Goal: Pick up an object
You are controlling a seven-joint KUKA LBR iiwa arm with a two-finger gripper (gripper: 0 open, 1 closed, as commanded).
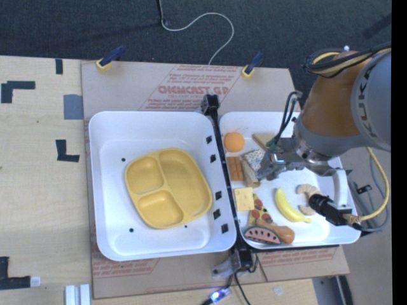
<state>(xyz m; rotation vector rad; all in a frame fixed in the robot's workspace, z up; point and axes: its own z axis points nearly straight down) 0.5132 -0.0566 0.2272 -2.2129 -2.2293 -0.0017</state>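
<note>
Toy food clutters the right bin (pixel 343 237), landmark here: nearest the front rim a watermelon slice (pixel 266 235), behind it a banana (pixel 289 206), cheese square (pixel 244 199), then an orange ball (pixel 233 142) near the back rim. Gripper (pixel 273 164) hangs low over the grey piece (pixel 253 162) mid-bin, probably lined up to grab; clench state cannot be told. Yellow tray (pixel 166 187) sits left of that bin.

Banana (pixel 291 206), orange (pixel 234 142), watermelon slice (pixel 264 236) and other toy foods lie in the right bin (pixel 331 234)
</note>
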